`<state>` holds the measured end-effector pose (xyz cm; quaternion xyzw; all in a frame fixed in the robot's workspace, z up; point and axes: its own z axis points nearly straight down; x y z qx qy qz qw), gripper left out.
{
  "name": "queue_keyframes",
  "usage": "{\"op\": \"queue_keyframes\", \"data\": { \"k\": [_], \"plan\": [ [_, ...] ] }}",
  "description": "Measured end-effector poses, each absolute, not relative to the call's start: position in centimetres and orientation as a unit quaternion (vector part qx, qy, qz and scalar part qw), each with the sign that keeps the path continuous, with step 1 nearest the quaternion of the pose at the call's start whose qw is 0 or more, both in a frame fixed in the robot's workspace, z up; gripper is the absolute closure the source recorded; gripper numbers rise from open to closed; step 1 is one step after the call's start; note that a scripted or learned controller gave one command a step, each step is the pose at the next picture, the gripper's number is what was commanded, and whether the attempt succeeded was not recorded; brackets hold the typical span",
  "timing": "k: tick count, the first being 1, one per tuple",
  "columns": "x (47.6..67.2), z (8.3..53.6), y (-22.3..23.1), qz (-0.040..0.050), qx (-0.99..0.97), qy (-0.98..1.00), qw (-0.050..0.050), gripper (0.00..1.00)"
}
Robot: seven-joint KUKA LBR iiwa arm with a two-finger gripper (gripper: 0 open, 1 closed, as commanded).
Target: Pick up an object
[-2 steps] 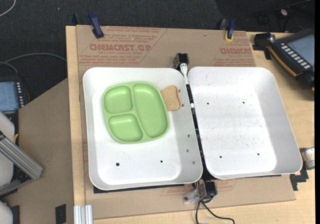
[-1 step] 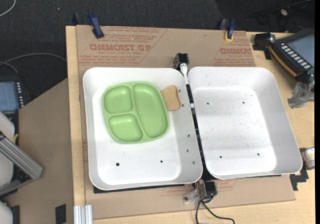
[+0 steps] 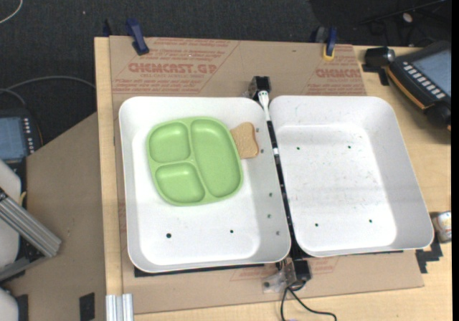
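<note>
**Left bin contents**

A green three-compartment plastic plate [image 3: 194, 161] is laid in the left shallow white bin [image 3: 197, 244], long axis running upper-left to lower-right. A tan bread-shaped slice [image 3: 246, 140] is set touching its right rim.

Light green divided plate [image 3: 193, 161], tan speckled sponge [image 3: 246, 140], two white bins [image 3: 201, 241], brown cardboard with red lettering [image 3: 172, 61]

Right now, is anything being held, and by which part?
Nothing is held. The green plate and tan sponge lie untouched in the left bin.
</note>
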<state>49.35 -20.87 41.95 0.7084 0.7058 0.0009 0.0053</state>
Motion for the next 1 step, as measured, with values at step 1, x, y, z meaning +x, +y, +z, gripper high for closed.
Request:
{"op": "queue_keyframes", "data": {
  "k": [1],
  "plan": [
    [48.14,35.04,-17.12,-0.0013,0.706,0.708,-0.003,1.0]
  ]
}}
